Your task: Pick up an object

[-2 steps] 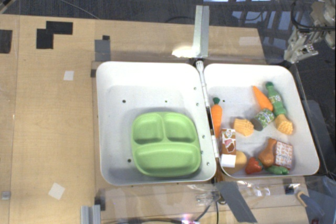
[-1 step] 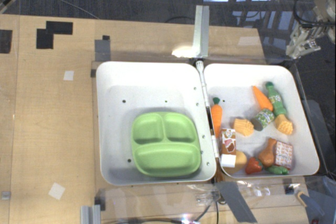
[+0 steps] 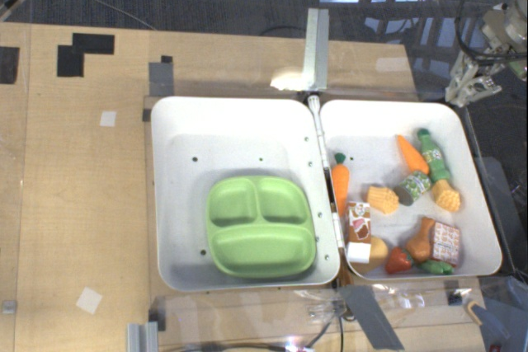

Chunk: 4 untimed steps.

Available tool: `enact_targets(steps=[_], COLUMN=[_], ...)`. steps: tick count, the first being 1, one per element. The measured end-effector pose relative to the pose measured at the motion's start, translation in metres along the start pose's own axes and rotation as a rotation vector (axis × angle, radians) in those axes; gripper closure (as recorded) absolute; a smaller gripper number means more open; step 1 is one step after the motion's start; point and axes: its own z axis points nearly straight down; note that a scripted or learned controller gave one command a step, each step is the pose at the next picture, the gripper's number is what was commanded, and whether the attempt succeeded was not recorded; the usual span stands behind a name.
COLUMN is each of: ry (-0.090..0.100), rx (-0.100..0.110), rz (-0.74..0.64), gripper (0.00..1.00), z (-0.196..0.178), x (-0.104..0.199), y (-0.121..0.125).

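Two white bins sit side by side on the bench [image 3: 74,202], touching along a middle seam. The left bin [image 3: 177,177] carries a green tray [image 3: 261,227] with three compartments, lying flat toward the near right of that bin. The right bin [image 3: 371,140] carries a heap of toy food in its near and right parts.

Part of the arm [image 3: 505,25] shows at the top right, beyond the right bin's far right corner, and the gripper [image 3: 472,86] hangs there over the bench edge, well apart from the toys. It is too small and blurred to tell how it is set.

Among the toys, a carrot [image 3: 340,185] lies just beside the seam, long axis running near to far, green top pointing away. A second carrot [image 3: 411,153] lies tilted, its tip toward the far left. A green bottle [image 3: 432,155] lies just right of it, long axis near to far, cap at the far end. Below them sit a yellow corn piece [image 3: 382,199], a grey-green lump [image 3: 412,188] and a yellow piece [image 3: 446,195]. Nearer still are a small carton [image 3: 358,220], a white block [image 3: 358,252], a red piece [image 3: 399,260] and a red-and-white box [image 3: 445,242].
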Motion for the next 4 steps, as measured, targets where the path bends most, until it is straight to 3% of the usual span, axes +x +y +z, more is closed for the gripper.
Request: enact_targets(steps=[2,3,4], ry=[-0.023,0.000,-0.012], rx=[0.014,0.000,0.009], rz=[-0.001,-0.157,-0.157], gripper=[1.00,1.00,1.00], z=[-0.030,-0.015,-0.030], x=[-0.006,0.000,-0.003], y=[-0.001,0.000,0.000])
